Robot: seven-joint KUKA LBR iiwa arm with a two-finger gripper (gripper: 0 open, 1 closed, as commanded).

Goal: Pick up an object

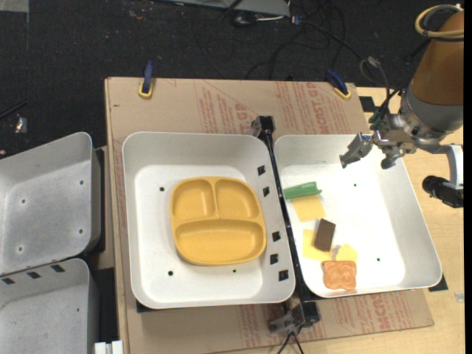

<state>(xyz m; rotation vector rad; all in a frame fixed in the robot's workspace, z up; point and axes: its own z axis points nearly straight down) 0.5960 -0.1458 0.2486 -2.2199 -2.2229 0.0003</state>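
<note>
Right now your gripper (373,152) hangs over the far right part of the right bin (413,220), its two fingers spread apart with nothing between them. Below and to its left you have the objects bunched along that bin's left wall: a green block (301,191) lying crosswise, a yellow square (309,210) just under it, a brown block (324,235) resting on a second yellow piece (316,246), and an orange textured piece (340,274) near the front rim. You get a wide stretch of bare white floor in the bin's middle and right half. The left bin (144,198) holds a yellow divided plate (218,220), sitting well clear of its walls. The two bins touch along a black divider (274,190).
</note>
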